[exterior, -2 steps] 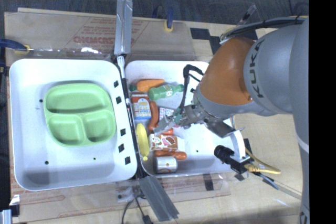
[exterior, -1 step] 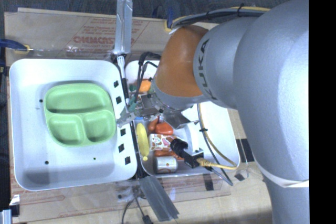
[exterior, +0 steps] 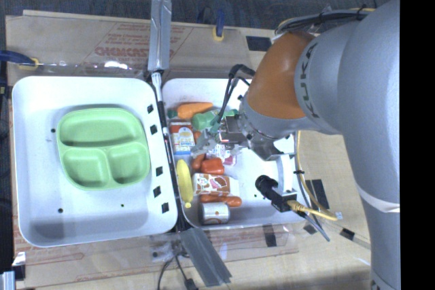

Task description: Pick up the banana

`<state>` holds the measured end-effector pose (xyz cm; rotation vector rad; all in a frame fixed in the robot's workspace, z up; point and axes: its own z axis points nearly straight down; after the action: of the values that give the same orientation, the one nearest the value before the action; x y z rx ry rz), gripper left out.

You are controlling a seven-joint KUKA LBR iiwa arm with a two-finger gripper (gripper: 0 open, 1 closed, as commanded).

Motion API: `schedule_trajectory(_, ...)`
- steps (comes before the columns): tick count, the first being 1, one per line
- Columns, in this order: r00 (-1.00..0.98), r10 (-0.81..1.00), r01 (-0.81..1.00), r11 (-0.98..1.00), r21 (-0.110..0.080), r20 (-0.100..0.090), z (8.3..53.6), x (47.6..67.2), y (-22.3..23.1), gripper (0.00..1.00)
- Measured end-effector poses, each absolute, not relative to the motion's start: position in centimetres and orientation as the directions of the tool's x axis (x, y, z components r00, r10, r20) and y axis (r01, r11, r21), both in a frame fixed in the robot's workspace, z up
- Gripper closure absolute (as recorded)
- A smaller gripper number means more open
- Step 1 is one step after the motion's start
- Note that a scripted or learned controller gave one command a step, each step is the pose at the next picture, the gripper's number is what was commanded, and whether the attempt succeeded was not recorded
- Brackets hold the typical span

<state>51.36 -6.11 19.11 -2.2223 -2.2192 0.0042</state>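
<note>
Bench, two white bins — banana (exterior: 183,180) is jammed against the right bin's (exterior: 204,86) left wall among packed food, gripper (exterior: 219,138) sits over the clutter, jaw state unreadable — likely wrong-item grab or wall clip.

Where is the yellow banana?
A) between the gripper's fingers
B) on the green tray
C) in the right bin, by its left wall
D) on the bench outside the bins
C: the banana lies in the right bin along its left wall, apart from the gripper, while the green tray sits in the left bin.
</note>
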Motion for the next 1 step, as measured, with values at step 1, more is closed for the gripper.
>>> schedule_trajectory(1,0.163,0.987,0.987,-0.163,-0.008,0.000,19.00,49.83,-0.72,0.00)
